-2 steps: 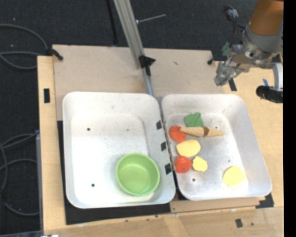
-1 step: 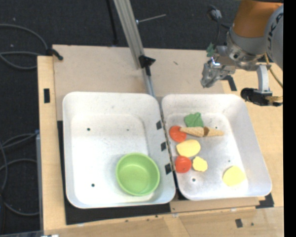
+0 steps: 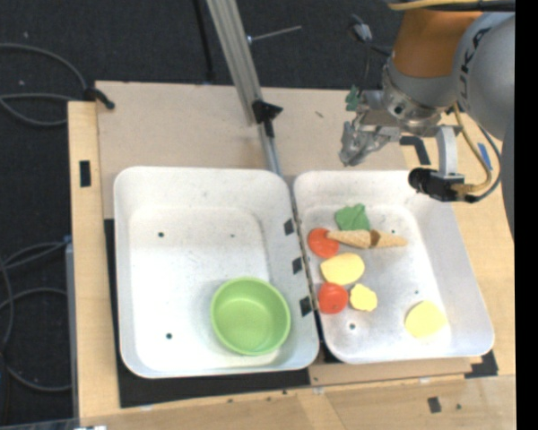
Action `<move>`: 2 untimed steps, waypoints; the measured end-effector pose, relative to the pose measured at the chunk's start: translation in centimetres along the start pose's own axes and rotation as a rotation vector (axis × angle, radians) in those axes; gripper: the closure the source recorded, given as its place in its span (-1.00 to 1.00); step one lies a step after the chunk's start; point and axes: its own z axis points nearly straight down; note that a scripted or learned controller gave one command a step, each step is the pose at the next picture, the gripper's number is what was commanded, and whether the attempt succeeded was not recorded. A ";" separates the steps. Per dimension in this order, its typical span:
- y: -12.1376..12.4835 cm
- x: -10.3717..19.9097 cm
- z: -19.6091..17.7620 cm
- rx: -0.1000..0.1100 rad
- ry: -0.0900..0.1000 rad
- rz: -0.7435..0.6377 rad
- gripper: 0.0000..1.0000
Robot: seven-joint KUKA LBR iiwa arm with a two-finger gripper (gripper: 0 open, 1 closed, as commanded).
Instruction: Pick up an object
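My gripper [image 3: 357,148] hangs above the back edge of the right bin [image 3: 457,267], with nothing seen between its fingers. Below it in that bin lie a green leafy piece [image 3: 351,217], an orange carrot-like cone [image 3: 366,238], a red tomato [image 3: 322,243], a yellow oval piece [image 3: 342,269], a second red tomato [image 3: 332,299], a small yellow piece [image 3: 363,298] and a yellow round piece [image 3: 425,320]. All of them rest on the bin floor, apart from the gripper.
A green bowl [image 3: 249,316] stands in the front of the left bin [image 3: 161,240]. A slanted aluminium post [image 3: 238,52] rises behind the bins' shared wall. Cables lie on the dark floor at the left.
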 end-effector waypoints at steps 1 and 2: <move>0.6 4.5 0.5 0.000 0.000 0.000 1.00; -0.3 9.4 2.4 0.001 -0.001 0.000 1.00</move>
